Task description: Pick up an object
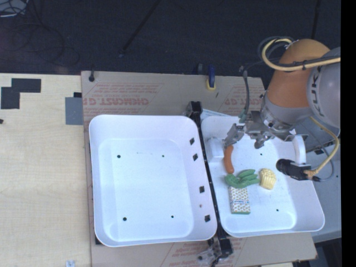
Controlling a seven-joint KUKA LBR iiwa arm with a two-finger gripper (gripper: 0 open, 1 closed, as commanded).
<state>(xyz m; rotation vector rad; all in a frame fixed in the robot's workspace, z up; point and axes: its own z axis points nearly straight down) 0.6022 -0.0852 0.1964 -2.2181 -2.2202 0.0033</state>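
In the right bin lie an orange carrot-like stick, a green leafy toy, a yellow corn piece and a small patterned box. My gripper hangs over the back of this bin, open, its two fingers spread apart with nothing between them. The left fingertip is just above the top end of the orange stick. The green toy, corn and box lie nearer the front, apart from the gripper.
The left bin sits beside the right one, split from it by a black-clipped divider. A black handle-like part with cables sticks out by the right bin's right side. The arm's orange band looms at the back right.
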